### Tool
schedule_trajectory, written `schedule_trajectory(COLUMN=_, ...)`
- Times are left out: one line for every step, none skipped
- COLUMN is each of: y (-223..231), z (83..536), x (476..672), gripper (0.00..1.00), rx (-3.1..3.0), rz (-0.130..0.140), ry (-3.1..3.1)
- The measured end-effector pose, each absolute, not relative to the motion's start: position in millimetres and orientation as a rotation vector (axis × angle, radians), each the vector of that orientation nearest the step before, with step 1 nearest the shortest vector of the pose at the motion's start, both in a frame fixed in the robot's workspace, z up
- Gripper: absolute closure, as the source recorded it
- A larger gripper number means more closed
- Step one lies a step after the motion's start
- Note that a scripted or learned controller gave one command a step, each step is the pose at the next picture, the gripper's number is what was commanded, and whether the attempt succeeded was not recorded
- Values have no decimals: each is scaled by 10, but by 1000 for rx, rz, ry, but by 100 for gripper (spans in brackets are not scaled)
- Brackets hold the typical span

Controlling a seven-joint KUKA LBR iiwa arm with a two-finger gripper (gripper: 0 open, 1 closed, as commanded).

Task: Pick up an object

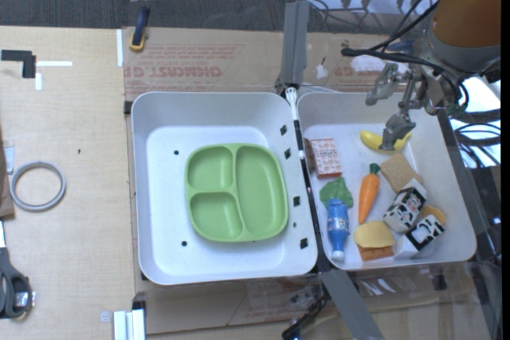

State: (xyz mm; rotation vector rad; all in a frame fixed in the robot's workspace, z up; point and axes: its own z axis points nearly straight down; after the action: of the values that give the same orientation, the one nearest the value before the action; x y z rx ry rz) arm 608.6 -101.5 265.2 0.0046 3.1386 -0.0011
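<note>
Yellow banana (382, 141) lies near the right bin's (458, 251) back edge, under the hand (396, 131); finger state unclear. Descend centred, close gently.

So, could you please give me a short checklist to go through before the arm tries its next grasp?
1. Gripper over the right bin: ok, it sits at the banana.
2. Banana held: cannot tell, the gripper hides part of it.
3. Room around the banana: ok, the carrot and cracker box lie apart from it.
4. Green tray in the left bin: ok, out of the way.
5. Cables near the wrist: cannot tell if they would snag.
</note>
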Motion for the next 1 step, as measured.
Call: schedule_trajectory(y=-1266, z=1307, x=5853, gripper=0, rx=-8, rz=0, ry=3140)
